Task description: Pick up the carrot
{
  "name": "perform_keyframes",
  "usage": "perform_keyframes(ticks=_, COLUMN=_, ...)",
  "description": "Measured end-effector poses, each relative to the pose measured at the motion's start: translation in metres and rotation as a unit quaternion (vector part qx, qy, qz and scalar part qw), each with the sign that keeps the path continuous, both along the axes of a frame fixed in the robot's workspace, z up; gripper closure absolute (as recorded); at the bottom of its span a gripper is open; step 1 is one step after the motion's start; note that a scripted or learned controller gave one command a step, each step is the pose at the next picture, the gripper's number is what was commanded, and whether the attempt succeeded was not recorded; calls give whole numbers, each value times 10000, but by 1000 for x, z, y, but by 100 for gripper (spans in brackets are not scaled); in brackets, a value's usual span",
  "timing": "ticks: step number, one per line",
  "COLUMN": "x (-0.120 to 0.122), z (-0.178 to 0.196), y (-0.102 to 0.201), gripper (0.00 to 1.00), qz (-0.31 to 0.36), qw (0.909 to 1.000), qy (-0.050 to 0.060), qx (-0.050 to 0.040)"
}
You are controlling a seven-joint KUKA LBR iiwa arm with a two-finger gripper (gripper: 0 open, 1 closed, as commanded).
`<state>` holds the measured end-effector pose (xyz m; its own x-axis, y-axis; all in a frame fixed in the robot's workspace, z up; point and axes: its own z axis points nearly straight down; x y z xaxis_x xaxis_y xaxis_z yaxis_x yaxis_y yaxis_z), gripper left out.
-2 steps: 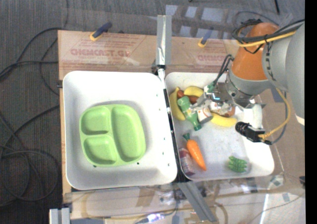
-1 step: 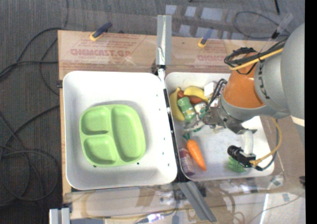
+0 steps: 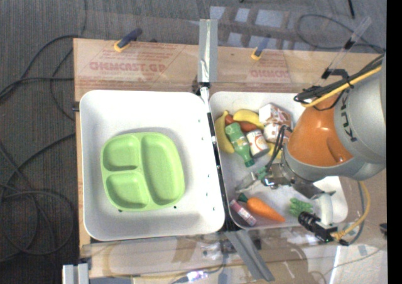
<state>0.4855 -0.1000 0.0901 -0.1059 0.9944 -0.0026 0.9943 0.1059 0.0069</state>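
Carrot (image 3: 264,209) lies near the front edge of the right bin (image 3: 336,204), on its side with the orange body pointing toward the bin's middle, and a dark pinkish item (image 3: 242,212) sits just beside its blunt end against the front-left corner. A small green piece (image 3: 300,205) lies a little to its right. Just behind the carrot hangs the gripper (image 3: 260,179), apart from it and holding nothing; whether it is open or closed I cannot tell, since the metal parts blur together under the wrist. The likeliest trouble, as I judge it, is a descent that lands off the carrot's narrow body, so the tips close on air or push it toward the corner, where the bin wall and the pinkish item leave little room. A slanted carrot could also roll or pivot out of a pinch made across its taper. Farther back, the green bottle (image 3: 238,141), the banana (image 3: 237,119) and small cartons (image 3: 271,122) crowd the rear of the bin under the orange wrist band (image 3: 317,138); a wide sweep could knock them. In the left bin (image 3: 94,213), the green divided tray (image 3: 143,169) lies well clear of any of this.
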Motion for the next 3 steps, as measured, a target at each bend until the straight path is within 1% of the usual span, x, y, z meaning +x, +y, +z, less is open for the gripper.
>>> perform_keyframes(ticks=1, x=-2, z=122, y=-17, gripper=0, qz=647, qw=9979, qy=48, qx=11)
perform_keyframes(ticks=2, x=-2, z=15, y=2, gripper=0, qz=2843, qw=9587, qy=43, qx=7)
perform_keyframes(ticks=3, x=5, z=1, y=-8, gripper=0, qz=4600, qw=8879, qy=-59, qx=-85)
